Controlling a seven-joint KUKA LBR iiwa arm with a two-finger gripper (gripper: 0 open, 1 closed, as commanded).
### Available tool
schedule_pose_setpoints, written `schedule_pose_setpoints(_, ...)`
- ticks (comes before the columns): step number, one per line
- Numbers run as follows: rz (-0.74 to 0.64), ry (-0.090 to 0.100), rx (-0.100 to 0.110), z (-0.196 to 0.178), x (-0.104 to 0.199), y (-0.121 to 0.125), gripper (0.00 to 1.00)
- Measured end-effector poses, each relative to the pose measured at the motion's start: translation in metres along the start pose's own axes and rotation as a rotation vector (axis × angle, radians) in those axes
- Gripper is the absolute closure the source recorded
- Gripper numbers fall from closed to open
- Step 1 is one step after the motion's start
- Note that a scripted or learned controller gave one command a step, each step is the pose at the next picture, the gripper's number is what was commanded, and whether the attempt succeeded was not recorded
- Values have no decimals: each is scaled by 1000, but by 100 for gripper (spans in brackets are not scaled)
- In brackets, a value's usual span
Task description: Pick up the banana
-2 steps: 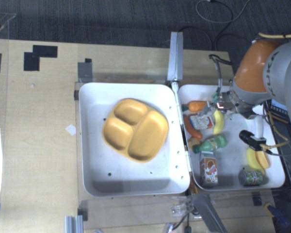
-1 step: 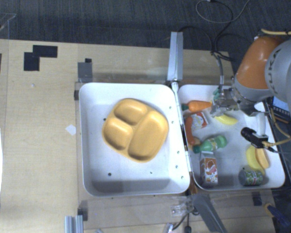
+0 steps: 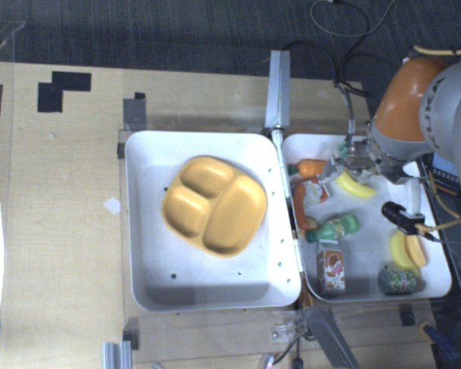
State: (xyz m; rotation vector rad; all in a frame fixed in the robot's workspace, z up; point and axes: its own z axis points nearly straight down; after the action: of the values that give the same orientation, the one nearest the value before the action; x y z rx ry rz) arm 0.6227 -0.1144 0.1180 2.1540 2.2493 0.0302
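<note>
Pale wood bench (image 3: pixel 61 206) with dark floor beyond it, carrying two shallow white bins side by side.

**Left bin** (image 3: pixel 138 229): one yellow divided plate (image 3: pixel 215 204), roughly central. Nothing relevant to the task.

**Right bin** (image 3: pixel 366 252): several items.
- The banana (image 3: pixel 356 186) lies in the upper middle of this bin, curved, resting on the bin floor.
- An orange carrot-like piece (image 3: pixel 312 167) sits near it towards the dividing wall.
- A green bottle (image 3: pixel 336 227) lies below the banana and apart from it.
- A small carton (image 3: pixel 331 270) and a dark can (image 3: pixel 399 280) sit along the near edge.
- A rounder yellow-and-orange item (image 3: pixel 407 250) lies just above the can, well apart from the banana.

**Arm and gripper**: the arm (image 3: pixel 438 106) reaches in over the far corner of the right bin. The gripper (image 3: pixel 352 162) is directly at the banana's upper side, touching it or just above it. From this angle it cannot be told how far open the gripper is, or whether it has hold of anything.

**Progress, as a judgement**: the approach appears complete, since the gripper is placed on the correct item rather than its neighbours. The grasp is unconfirmed. The banana is not yet lifted, as it sits level with the other contents. What remains is a secure closure on the banana and a lift clear of the bin.
</note>
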Motion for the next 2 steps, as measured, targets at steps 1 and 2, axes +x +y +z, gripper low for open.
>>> schedule_pose_setpoints(1, -1, 0, -6, -12, 1, 2, 100)
schedule_pose_setpoints(2, 309, 1, 23, 28, -49, -40, 100)
